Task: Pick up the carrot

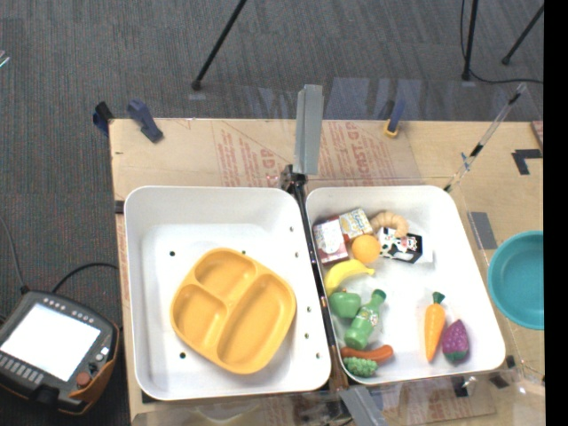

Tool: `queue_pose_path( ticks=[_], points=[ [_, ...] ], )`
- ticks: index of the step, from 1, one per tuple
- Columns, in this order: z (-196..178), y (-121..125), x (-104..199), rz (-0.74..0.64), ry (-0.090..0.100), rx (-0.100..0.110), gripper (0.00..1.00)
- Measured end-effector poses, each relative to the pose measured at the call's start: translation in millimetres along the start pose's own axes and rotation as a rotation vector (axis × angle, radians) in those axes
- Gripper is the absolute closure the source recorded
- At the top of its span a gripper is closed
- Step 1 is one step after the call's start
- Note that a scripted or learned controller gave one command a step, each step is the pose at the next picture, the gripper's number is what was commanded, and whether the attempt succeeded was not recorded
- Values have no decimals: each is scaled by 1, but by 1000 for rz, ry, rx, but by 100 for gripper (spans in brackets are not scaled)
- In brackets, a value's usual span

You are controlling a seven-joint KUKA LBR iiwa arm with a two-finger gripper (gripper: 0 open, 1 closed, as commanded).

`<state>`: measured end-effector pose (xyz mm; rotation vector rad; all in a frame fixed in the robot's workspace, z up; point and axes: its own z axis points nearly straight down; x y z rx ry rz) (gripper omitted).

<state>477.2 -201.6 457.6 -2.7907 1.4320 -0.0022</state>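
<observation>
On my screen the table (pixel 222 149) carries two white bins side by side. The left bin (pixel 160 216) holds a yellow divided plate (pixel 233 310). The right bin (pixel 448 211) holds toy food: a banana (pixel 346 275), a green bottle (pixel 364 320), and the carrot (pixel 433 327) lying near the right wall, just beside a purple fruit (pixel 456 341). I cannot tell the pincer's state.

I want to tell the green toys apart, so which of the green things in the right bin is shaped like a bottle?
The green bottle, lying slanted mid-bin with its cap pointing up-right. The green pepper beside it is rounder.
</observation>
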Motion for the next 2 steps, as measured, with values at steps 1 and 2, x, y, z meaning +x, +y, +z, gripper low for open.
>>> queue_pose_path(
  ticks=[1, 2],
  points=[
    [115, -22, 1, -522, -13, -2, 100],
    [-9, -5, 14, -753, -3, 1, 100]
  ],
)
